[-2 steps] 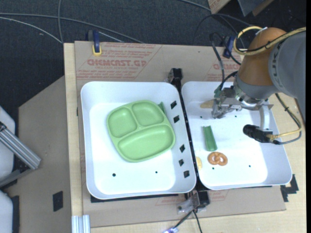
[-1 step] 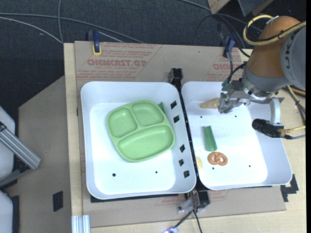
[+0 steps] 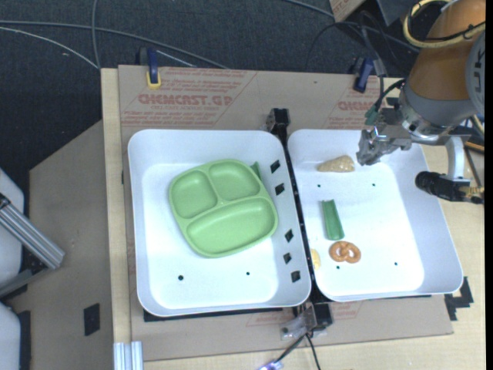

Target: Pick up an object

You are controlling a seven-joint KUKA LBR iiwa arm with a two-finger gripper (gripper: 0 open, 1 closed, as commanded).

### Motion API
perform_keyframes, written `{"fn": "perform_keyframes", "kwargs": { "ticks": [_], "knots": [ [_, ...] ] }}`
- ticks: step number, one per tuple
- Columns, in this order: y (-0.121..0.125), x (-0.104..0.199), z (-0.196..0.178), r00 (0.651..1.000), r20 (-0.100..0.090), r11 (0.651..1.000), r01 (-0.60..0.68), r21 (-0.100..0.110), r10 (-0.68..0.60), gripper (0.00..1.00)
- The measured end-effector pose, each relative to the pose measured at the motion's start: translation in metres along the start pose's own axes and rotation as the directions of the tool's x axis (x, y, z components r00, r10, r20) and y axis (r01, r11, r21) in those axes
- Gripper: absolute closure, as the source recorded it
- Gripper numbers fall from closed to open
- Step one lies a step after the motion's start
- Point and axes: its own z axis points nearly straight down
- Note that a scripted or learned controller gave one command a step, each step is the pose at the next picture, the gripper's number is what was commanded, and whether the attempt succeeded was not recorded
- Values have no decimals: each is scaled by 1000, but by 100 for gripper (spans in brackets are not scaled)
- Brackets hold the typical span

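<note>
White plastic is being shown in two shallow bins set side by side on the worktop (image 3: 231, 91). The left bin (image 3: 154, 230) is being occupied by a green divided plate (image 3: 223, 208), which is lying flat near its middle. The right bin (image 3: 416, 245) is being shared by three small things. A pale beige piece (image 3: 337, 164) is being seen at about twelve o'clock in that bin, close to the far wall. A green stick (image 3: 332, 219) is being seen near the bin's middle, lying lengthwise from far to near. A brown pretzel (image 3: 344, 252) is being seen at about six o'clock from the stick, just beside its near end.

The hand (image 3: 368, 154) is being held low over the right bin's far part, at about three o'clock from the beige piece and just beside it. Nothing is being seen between its fingers, and whether they are apart or together cannot be told. The grey arm (image 3: 439, 91), with its orange band, is being seen at about one o'clock from the hand.
</note>
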Motion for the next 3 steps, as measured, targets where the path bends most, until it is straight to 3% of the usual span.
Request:
{"fn": "perform_keyframes", "kwargs": {
  "ticks": [2,3],
  "knots": [
    [-42,101,16,1000,-4,1000,4,12,-4,100],
    [-60,154,0,1000,-5,1000,5,10,-5,100]
  ]
}}
